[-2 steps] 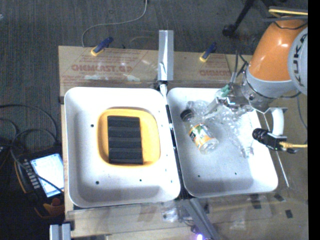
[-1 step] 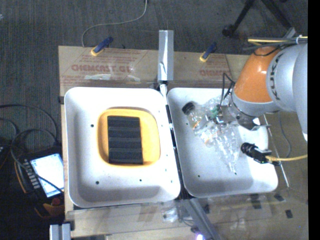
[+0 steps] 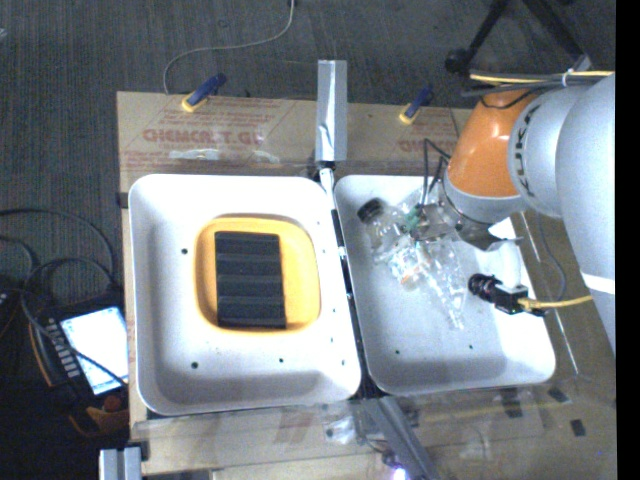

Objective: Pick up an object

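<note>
A crumpled clear plastic bottle [image 3: 420, 258] with a black cap [image 3: 370, 209] lies in the right bin [image 3: 400, 363], stretching from the cap at the upper left down toward the bin's middle. My gripper [image 3: 428, 226] hangs low over the bottle's upper part, below the orange wrist band [image 3: 485, 158]. The arm's body hides most of it. A yellow sponge with a black ribbed top [image 3: 250, 278] lies flat in the middle of the left bin [image 3: 160, 368].
A black plug on a yellow cable [image 3: 497, 293] hangs from the arm over the right bin's right side. A metal post [image 3: 331, 118] stands behind the seam between the bins. Cardboard with two blue-and-yellow clamps [image 3: 203, 91] lies behind the bins.
</note>
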Robot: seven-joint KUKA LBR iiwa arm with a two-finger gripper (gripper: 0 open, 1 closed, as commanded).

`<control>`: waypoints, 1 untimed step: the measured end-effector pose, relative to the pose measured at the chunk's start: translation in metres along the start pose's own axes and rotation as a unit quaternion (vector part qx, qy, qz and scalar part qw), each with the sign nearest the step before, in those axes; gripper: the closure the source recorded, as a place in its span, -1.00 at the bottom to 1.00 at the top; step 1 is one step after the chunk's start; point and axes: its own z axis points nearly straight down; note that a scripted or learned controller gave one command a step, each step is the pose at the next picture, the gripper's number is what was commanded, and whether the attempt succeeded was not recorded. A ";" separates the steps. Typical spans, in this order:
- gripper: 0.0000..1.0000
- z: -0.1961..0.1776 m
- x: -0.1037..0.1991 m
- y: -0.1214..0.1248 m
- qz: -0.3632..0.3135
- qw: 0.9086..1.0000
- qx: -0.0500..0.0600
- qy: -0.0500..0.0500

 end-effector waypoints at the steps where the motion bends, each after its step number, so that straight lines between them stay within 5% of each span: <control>1: -1.00 0.000 -0.003 -0.004 -0.033 0.999 -0.014 -0.004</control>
